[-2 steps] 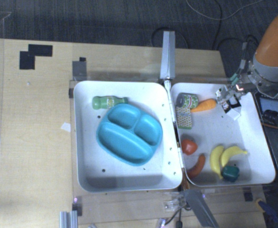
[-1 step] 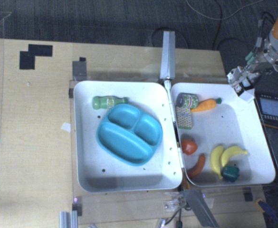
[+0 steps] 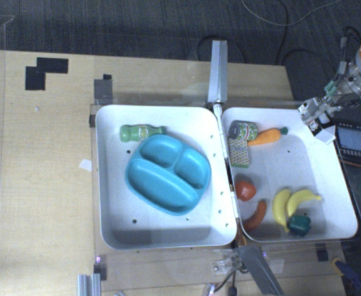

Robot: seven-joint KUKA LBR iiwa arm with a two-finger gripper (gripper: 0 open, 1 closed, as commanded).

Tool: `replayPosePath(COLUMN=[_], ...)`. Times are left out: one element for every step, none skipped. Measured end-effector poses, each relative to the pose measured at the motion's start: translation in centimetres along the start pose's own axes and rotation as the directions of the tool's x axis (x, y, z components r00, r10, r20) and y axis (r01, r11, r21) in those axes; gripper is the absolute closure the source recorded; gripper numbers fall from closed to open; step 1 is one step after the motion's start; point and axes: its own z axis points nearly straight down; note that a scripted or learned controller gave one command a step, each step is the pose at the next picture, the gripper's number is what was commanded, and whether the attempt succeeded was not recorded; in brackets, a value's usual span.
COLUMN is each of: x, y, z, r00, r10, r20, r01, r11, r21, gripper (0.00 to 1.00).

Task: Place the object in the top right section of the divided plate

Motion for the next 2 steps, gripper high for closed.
replayPosePath(x=[5.5, 3.3], y=[0.3, 0.6], z=[6.9, 12.9], r00=[0.965, 0.905], r10=[-0.263, -0.425], r20=[-0.002, -0.003], r01=[0.263, 0.425], r11=[0.965, 0.905], r21=[0.000, 0.000], gripper=[1.00, 1.00])
